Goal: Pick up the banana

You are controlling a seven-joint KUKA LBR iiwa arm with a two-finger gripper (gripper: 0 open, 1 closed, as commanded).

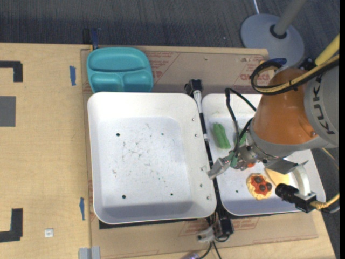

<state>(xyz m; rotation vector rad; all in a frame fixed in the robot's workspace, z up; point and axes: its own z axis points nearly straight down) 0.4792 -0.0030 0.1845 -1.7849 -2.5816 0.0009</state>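
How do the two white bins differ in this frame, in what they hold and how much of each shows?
The left bin shows whole, with bare floor marked by faint scratches; the right bin is partly covered by the arm. The right bin holds a green item and a small orange-and-red item; the left bin holds neither. Both are shallow, white, round-cornered, and lie side by side.

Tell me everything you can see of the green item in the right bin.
The green item is a small elongated piece, bright green and matte, like plastic or foam. It lies flat on the floor of the right bin, in its upper left part, its long axis running roughly up and down the view. A black cable passes just beside it. The tool sits below it, apart.
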